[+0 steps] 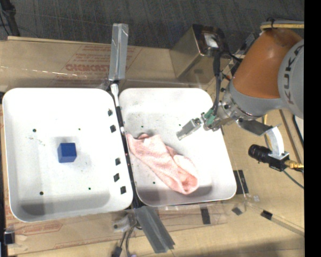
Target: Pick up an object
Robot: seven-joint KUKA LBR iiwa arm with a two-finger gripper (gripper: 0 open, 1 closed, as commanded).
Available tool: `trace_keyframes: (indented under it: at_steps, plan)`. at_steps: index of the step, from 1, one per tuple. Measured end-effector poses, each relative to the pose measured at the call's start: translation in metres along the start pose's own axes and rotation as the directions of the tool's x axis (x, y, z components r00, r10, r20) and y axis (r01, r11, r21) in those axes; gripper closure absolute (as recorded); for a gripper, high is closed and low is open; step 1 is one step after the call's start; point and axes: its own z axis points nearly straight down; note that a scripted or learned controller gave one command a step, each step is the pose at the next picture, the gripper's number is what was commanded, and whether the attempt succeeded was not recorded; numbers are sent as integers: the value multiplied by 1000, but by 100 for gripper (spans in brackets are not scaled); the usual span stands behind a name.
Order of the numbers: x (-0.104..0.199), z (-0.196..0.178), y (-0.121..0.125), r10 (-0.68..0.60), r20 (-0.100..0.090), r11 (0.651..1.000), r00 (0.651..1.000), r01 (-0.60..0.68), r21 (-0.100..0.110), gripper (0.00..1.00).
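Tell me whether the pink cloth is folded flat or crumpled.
Crumpled. The pink cloth lies bunched in the right bin, with uneven ridges and creases running diagonally from its left wall toward the front.

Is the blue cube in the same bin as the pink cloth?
No, the blue cube sits in the left bin, the pink cloth in the right bin.

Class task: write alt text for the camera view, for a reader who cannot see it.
A grey and orange robot arm reaches from the right, its pincer above the right bin, near a crumpled pink cloth. The left bin holds a blue cube.
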Motion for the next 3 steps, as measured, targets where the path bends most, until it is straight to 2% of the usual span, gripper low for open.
trace_keyframes:
  at_steps: [1,2,3]
  plan:
    - [-28,115,37,-41,-4,999,999,41,5,0]
    - [-32,177,-6,-23,-2,1000,1000,23,-1,0]
    - [22,178,8,-90,-2,996,996,90,0,0]
